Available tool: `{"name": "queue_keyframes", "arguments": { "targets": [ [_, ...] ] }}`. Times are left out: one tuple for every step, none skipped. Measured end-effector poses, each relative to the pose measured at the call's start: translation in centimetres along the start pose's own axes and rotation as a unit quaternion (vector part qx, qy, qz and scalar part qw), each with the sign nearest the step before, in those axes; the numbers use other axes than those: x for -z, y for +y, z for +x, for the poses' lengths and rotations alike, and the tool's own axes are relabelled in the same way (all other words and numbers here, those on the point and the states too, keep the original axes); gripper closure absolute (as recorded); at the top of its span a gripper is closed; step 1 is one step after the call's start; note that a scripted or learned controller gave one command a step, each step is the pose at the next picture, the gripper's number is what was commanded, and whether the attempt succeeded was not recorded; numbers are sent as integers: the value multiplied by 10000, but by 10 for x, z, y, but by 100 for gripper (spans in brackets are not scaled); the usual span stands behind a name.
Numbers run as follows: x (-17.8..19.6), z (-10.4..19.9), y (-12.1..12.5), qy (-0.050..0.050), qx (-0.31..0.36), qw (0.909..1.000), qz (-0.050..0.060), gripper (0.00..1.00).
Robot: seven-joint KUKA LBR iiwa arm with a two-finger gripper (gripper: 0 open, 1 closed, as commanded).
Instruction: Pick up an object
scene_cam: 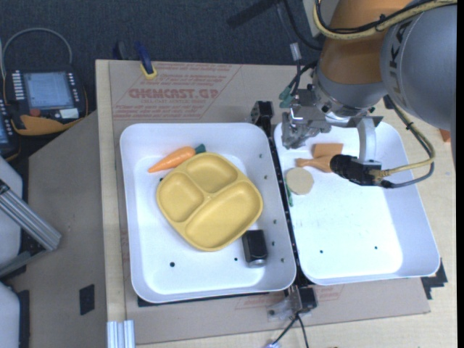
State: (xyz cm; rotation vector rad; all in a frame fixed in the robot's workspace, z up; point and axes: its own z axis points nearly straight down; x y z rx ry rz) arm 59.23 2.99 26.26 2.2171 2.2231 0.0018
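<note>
In the left bin point(134, 194) a yellow divided plate point(209, 200) lies flat, a carrot point(172, 159) just beside its upper edge and a small black block point(254, 246) at its lower corner. My gripper point(296, 134) hangs low over the right bin point(362, 245) — near the pale round piece point(299, 181) and orange piece point(327, 151), probably lining up. I can't tell how my jaws stand.

The big arm point(391, 42) is cut off by the top and right edges. It hides the right bin's point(406, 216) back edge. The orange thing point(328, 151) is partly covered.
</note>
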Motion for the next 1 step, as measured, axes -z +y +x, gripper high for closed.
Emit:
{"name": "queue_keyframes", "arguments": {
  "targets": [
    [-20,55,-3,6,6,10000,32,100]
  ]
}}
